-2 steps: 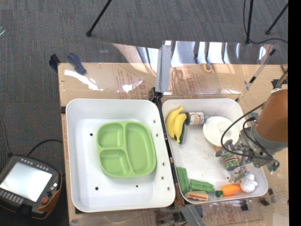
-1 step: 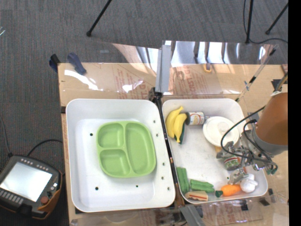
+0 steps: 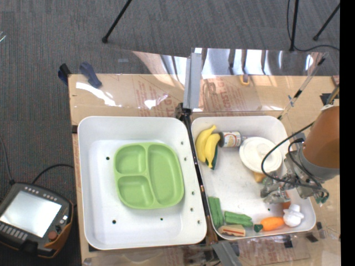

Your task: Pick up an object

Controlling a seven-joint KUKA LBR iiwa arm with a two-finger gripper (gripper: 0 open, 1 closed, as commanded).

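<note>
My gripper (image 3: 277,193) hangs low over the right side of the right bin (image 3: 238,187), below the grey arm with its orange band (image 3: 327,137). It is just below a white round plate (image 3: 259,154) and above an orange carrot (image 3: 272,223) and a small white figure (image 3: 293,216). A small yellow-orange piece (image 3: 259,177) lies just left of the gripper. Two yellow bananas (image 3: 208,144) and a small bottle (image 3: 233,139) lie at the bin's far left. I see nothing held in the gripper.
Green vegetable pieces (image 3: 216,209) (image 3: 238,218) and a sandwich-like toy (image 3: 233,230) lie along the right bin's near edge. The left bin (image 3: 94,204) holds a green divided plate (image 3: 148,174). A teach pendant (image 3: 33,215) sits on the floor at the left.
</note>
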